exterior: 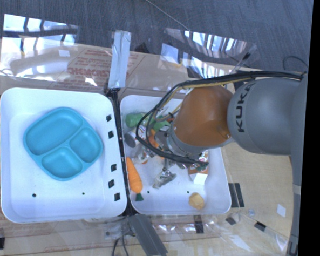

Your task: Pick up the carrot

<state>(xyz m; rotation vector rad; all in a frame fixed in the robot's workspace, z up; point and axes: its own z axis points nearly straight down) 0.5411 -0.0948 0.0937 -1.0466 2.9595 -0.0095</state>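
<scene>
An orange carrot (pixel 134 175) with a small green tip lies along the left wall of the right bin (pixel 212 201), pointing toward the front. The arm's orange band and grey wrist hang over the middle of that bin. Below them the gripper (pixel 165 176) reaches down to the right of the carrot, a short gap away. Its metal fingers are small and partly hidden under the wrist, and nothing orange shows between them.
The left bin (pixel 16 175) holds a blue three-section plate (pixel 63 142). In the right bin lie a green item (pixel 134 119) at the back left, a tan lump (pixel 196 200) at the front right, a white block (pixel 200 179) and other pieces half hidden under the wrist.
</scene>
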